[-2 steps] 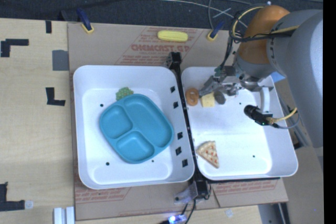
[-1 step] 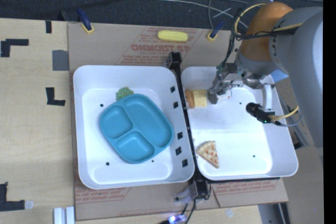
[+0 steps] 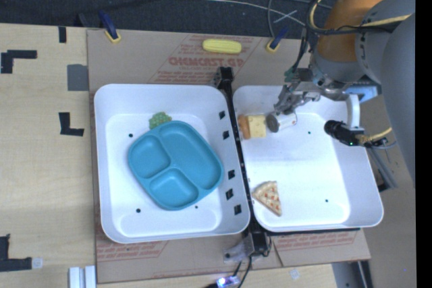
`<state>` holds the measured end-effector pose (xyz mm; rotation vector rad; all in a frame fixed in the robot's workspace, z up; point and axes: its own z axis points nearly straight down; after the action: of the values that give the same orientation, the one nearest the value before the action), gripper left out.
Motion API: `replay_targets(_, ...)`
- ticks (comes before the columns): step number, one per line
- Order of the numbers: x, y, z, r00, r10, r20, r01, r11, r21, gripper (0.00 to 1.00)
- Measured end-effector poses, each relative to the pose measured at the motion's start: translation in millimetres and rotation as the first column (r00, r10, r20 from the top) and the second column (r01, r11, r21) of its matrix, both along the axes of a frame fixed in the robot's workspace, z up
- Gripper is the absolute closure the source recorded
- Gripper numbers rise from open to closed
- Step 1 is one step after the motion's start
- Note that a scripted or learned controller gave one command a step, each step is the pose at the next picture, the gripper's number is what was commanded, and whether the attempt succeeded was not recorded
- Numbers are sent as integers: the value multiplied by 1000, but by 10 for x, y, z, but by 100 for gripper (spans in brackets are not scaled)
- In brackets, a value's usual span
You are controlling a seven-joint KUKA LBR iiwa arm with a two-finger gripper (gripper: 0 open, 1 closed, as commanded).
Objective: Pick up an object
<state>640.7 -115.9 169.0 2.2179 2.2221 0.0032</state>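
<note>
A pizza slice lies near the front of the right bin. A blue tray sits in the left bin. Farther back, the gripper hangs just beside a yellow cube; I cannot tell how its jaws stand. Red writing on the cardboard is too blurry to read.

Just left of the gripper lies the cheese block; the pizza slice sits nearer the front (same bin).
</note>
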Motion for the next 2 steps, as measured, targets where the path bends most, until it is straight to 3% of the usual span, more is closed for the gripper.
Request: replay_targets(2, -81, 49, 1026, 1000, 1, 1, -1, 1000, 0, 100)
